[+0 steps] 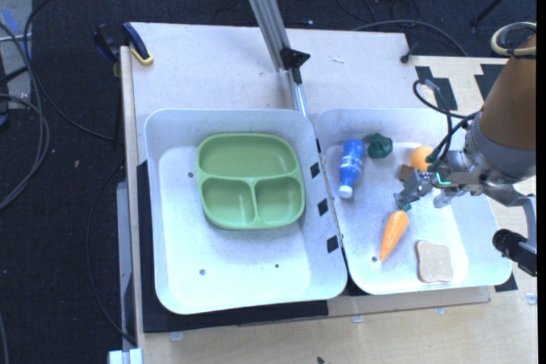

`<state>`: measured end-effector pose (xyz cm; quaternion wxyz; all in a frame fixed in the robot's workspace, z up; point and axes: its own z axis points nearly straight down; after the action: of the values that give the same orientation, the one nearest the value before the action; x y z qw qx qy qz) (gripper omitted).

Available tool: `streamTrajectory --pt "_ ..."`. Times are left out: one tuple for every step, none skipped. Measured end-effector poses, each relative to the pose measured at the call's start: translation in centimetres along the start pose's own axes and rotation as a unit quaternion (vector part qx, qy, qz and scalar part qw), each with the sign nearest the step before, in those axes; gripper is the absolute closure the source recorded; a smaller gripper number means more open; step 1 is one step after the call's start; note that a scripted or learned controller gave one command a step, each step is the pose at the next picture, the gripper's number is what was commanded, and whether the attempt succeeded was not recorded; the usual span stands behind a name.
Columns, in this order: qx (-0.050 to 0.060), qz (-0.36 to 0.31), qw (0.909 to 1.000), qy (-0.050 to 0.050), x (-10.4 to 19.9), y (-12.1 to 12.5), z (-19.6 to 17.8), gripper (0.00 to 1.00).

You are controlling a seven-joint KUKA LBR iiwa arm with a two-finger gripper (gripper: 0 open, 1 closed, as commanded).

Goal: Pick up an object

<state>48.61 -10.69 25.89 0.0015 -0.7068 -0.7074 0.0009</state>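
**Over the right bin, above the carrot**

My arm (510, 119) came in from the right, grey with its orange band, and my hand (415, 190) hung over the right bin (478, 268). It sat just above the thick end of the carrot (392, 234), and I could not tell whether it touched it. Whether my hand was released or clenched, I could not tell; the view was too small and blurred there. Nothing showed plainly in its grip.

The carrot lay tilted in the middle of the right bin, its tip pointing down toward the near rim. Just beside my hand, behind it, sat a small orange ball (420, 156), partly hidden. A blue bottle (350, 167) lay on its side near the bin's left wall, white cap toward the near side. A dark green lump (378, 146) rested close to the bottle's far end. A tan slice of bread (434, 261) lay flat in the near right corner, apart from the carrot.

In the left bin (171, 268) a green divided plate (252, 180) sat. Both bins rested side by side on the counter (205, 64).
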Motion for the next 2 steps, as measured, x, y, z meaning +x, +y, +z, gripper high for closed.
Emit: streamTrajectory --pt "-0.001 0.000 1.0000 0.000 0.0 0.1 -0.1 0.00" --pt "0.000 0.001 1.0000 0.000 -0.3 -0.4 4.3 0.00"
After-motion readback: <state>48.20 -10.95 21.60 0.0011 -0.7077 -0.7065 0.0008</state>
